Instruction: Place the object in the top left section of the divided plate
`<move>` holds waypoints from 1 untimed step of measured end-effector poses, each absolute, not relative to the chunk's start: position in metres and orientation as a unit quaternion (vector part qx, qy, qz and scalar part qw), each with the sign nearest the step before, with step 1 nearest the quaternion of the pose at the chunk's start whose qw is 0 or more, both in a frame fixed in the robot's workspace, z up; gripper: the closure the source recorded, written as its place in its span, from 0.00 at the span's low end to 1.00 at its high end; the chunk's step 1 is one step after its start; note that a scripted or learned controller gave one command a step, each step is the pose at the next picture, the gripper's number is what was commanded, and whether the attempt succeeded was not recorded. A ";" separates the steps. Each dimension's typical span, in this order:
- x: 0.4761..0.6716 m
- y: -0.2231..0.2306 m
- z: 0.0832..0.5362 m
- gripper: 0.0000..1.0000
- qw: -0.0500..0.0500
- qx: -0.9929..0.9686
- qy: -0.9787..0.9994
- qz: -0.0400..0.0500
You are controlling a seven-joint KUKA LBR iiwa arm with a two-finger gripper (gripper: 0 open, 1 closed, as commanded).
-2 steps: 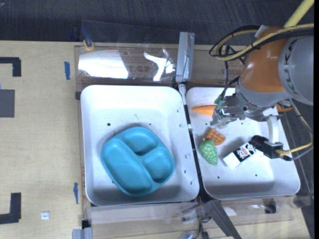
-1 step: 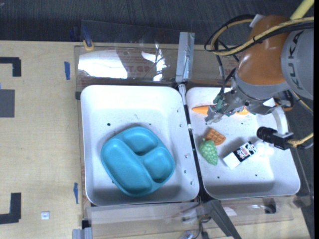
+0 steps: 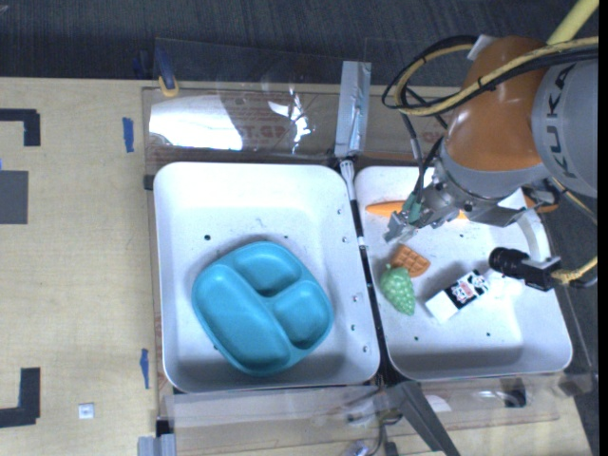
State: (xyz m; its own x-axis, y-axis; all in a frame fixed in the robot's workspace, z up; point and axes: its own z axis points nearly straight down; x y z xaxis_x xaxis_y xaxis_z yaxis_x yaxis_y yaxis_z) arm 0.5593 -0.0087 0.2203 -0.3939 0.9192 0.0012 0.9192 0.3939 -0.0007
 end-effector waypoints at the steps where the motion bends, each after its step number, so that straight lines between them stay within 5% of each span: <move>1: 0.564 0.036 0.218 1.00 -0.001 -0.532 -0.846 -0.001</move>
